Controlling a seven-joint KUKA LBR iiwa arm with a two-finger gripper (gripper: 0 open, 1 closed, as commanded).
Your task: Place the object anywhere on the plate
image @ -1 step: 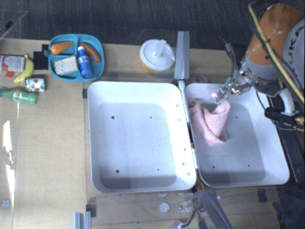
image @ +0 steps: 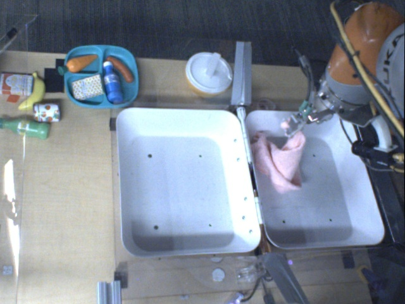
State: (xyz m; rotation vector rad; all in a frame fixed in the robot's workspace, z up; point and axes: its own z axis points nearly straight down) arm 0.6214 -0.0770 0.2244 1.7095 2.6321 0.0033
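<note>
A grey arm with an orange band reaches from the right over the right shallow white bin. Its gripper has its jaws clenched on the top corner of a soft pink cloth, which drapes down onto the bin floor near the left wall.
</note>
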